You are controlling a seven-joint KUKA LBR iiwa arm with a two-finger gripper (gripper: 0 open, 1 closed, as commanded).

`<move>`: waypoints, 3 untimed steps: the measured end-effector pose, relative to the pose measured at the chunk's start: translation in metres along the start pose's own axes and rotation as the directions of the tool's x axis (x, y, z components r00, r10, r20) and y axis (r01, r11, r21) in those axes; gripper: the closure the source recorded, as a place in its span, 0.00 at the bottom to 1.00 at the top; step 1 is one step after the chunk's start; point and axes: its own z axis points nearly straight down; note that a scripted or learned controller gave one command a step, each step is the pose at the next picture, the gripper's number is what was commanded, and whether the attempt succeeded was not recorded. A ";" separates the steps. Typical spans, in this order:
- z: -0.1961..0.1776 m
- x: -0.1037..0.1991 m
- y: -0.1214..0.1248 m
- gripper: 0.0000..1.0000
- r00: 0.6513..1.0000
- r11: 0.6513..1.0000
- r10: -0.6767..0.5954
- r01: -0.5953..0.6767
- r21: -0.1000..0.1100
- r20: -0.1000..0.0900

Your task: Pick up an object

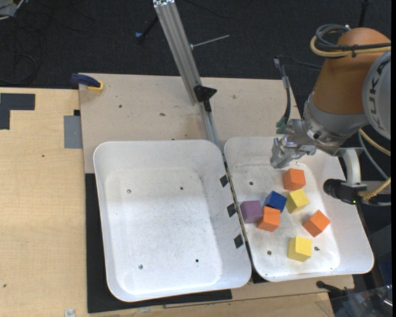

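Over right bin (356,259), claw (282,158) hangs near orange cube (294,178).

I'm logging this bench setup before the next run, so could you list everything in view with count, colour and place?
Bins: 2, white, side by side on the bench; left bin, right bin.
Orange cubes: 3, right bin.
Yellow cubes: 2, right bin.
Blue cube: 1, right bin, centre.
Purple cube: 1, right bin, near its left wall.
Clamp: 1, blue and yellow, bench's far left corner.
Arm: 1, grey and orange, from the right.
Gripper: 1, above the right bin's far part.
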 end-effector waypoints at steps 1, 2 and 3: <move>0.008 0.042 -0.013 1.00 1.000 1.000 -0.001 0.001 -0.001 0.000; 0.006 0.090 -0.032 1.00 1.000 1.000 -0.001 0.001 0.000 0.000; 0.007 0.150 -0.046 1.00 1.000 1.000 -0.002 0.002 0.000 0.000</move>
